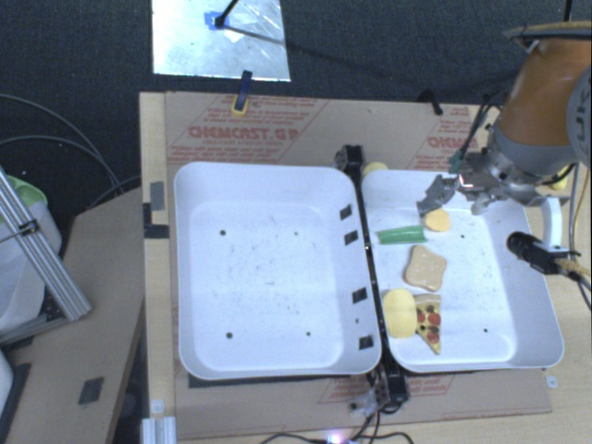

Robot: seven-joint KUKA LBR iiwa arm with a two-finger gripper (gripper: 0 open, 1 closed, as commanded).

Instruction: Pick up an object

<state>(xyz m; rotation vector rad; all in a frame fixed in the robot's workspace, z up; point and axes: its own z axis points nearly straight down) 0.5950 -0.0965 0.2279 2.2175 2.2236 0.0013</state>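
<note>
The right bin [527, 326] holds several toy foods. A green pod [400, 235] lies near its left wall, and a round yellow piece [437, 220] sits just right of it. Below them lie a toast slice [425, 268], a yellow fruit [400, 311] and a pizza slice [428, 326]. My gripper [458, 199] hangs over the bin's upper part, just above the round yellow piece. Its fingers [435, 195] stand apart and open, with nothing between them.
The left bin [268, 271] lies beside the right one, with black clips along the shared wall. A small yellow item [375, 168] rests at the right bin's top left corner. A black fitting [532, 248] on the arm juts over the bin's right side.
</note>
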